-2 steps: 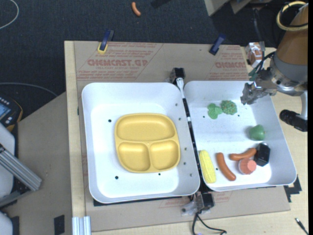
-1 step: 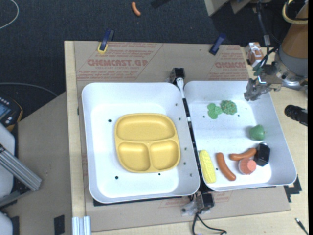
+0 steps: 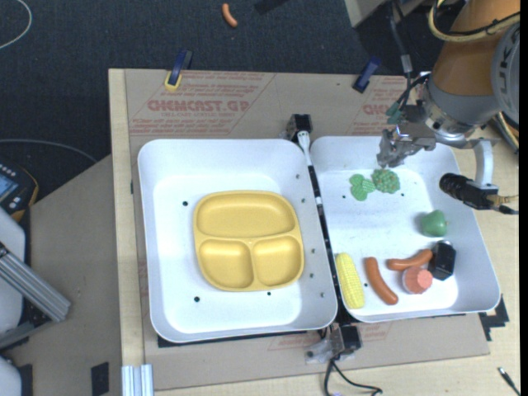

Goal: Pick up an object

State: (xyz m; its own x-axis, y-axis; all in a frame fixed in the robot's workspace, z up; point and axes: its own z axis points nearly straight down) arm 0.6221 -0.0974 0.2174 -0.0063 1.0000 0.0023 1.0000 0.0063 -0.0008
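1. Where the arm (image 3: 474, 52) reaches in from the right, its end effector (image 3: 394, 157) hangs over the back of the right bin (image 3: 462, 299), just above one of the broccoli pieces; whether anything sits in it I cannot tell.
2. Two white bins sit side by side on the surface (image 3: 247, 101). The left bin (image 3: 165, 221) holds one yellow tray (image 3: 247, 239) with three compartments.
3. Two green broccoli pieces (image 3: 374, 183) lie touching each other near the back of the right bin, the right-hand one directly under the end effector.
4. One green ball (image 3: 432, 221) lies toward that bin's right side, apart from the broccoli.
5. Along the bin's front: one corn cob (image 3: 350, 280) at the left wall, two sausages (image 3: 381, 280), one lying beside the cob, the other (image 3: 410, 261) angled behind it, one pink disc (image 3: 418, 280), and one black block (image 3: 442, 260) touching the disc.
6. One small orange piece (image 3: 229, 14) lies on the dark floor (image 3: 99, 23) beyond the surface.
7. Two clamps (image 3: 176, 70) grip the surface's far edge, the second (image 3: 366, 76) further right.
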